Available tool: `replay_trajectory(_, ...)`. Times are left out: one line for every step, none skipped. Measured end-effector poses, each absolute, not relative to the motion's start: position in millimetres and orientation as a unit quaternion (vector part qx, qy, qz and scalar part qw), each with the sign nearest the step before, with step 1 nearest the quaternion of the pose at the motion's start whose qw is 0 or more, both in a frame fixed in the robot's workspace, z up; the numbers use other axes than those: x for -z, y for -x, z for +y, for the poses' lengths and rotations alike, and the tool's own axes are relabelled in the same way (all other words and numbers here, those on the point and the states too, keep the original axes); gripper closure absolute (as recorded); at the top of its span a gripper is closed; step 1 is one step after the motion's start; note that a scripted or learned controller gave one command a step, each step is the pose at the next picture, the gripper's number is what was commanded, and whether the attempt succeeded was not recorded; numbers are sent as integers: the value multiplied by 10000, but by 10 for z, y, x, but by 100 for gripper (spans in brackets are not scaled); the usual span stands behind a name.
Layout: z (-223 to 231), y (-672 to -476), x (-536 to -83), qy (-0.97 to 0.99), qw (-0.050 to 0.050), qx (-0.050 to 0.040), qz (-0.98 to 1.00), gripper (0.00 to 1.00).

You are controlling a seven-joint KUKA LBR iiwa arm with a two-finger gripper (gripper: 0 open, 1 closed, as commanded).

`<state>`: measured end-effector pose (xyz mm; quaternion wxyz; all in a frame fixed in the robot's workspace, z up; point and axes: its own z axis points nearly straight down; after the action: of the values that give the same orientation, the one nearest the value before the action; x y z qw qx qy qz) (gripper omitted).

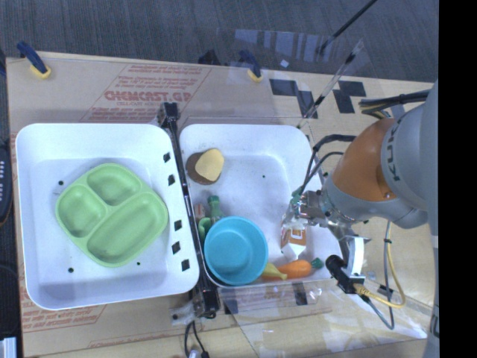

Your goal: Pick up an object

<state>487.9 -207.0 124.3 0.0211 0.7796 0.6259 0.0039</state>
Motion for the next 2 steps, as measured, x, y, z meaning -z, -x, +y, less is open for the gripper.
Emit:
replay_trajectory(-2078, -4866, -1232, -7799, 204, -20, 6256, 0)
replay_trajectory(-1992, -4766, -911, -7918, -23, 24, 6108, 0)
